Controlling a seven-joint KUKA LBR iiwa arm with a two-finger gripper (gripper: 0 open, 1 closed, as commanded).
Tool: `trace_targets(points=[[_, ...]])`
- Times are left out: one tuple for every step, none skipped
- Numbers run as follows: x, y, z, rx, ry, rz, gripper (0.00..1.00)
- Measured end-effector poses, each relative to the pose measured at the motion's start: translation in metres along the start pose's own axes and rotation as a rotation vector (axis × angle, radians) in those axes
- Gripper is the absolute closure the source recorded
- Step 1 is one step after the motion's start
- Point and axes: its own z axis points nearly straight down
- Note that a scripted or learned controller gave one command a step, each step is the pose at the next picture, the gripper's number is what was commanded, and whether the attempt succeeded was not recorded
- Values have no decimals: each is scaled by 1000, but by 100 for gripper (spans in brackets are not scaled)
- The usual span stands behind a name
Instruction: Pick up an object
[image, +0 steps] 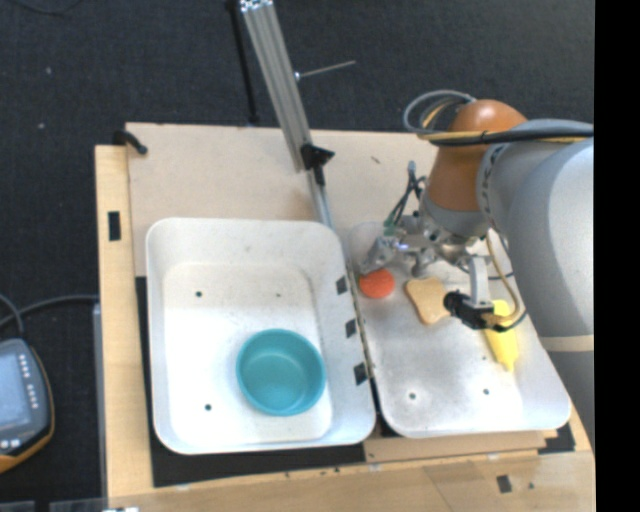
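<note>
In the right bin (450, 400) a small orange-red round object (377, 285) lies near the left wall at the far end. A tan, bread-like piece (428, 299) lies just to its right. My gripper (398, 252) hangs low over the bin's far end, directly above and slightly behind the orange-red object, with the tan piece just in front of it to the right. Nothing can be seen held in it.
The left bin (180, 250) holds a teal bowl (281, 372) near its front right corner. A yellow object (503, 345) lies by the right bin's right wall. A slanted metal rail (285, 95) rises behind the bins. The arm's grey body covers the far right.
</note>
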Motion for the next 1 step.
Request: trace_targets(points=[[-1, 1, -12, -4, 0, 0, 100]])
